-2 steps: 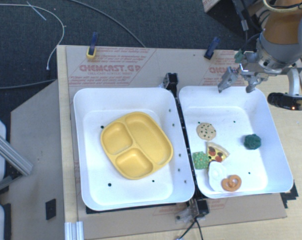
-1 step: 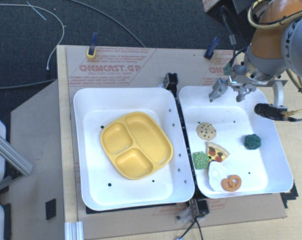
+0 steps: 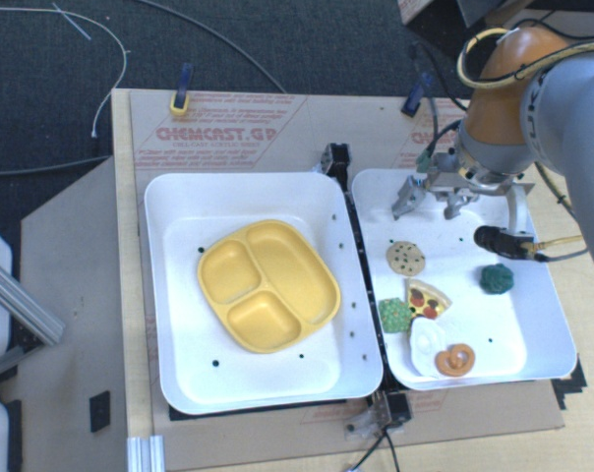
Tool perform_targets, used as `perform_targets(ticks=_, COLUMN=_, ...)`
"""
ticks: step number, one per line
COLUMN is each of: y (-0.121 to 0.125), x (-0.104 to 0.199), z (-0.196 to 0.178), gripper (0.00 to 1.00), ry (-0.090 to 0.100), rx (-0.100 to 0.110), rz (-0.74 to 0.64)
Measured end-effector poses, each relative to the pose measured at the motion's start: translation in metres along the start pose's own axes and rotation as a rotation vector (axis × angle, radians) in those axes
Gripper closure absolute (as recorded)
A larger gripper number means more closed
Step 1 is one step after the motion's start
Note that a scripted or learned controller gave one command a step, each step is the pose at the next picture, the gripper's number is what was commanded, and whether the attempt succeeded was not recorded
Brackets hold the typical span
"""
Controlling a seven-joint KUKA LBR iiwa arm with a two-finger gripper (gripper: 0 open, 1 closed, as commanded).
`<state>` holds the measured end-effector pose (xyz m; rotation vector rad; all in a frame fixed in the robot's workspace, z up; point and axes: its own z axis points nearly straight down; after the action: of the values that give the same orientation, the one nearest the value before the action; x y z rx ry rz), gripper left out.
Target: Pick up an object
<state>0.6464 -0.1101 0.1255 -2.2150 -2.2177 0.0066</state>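
Grey gripper (image 3: 433, 201) hangs over right bin (image 3: 548, 362), far end; fingers spread, nothing between. Cookie (image 3: 405, 257) just below it. Yellow tray (image 3: 267, 283) in left bin (image 3: 169, 205).

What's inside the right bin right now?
In the right bin: cookie, pizza slice, two green pieces, donut on a white item, and the tool, which covers part of the floor.
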Motion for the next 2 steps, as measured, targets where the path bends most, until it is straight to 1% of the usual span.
perform_targets(ticks=1, y=-0.001, x=0.001, z=0.043, gripper=0.00, ry=0.000, rx=-0.001, rz=0.000)
perform_targets(ticks=2, y=0.002, x=0.001, z=0.028, gripper=1.00, ry=-0.001, rx=-0.009, rz=0.000)
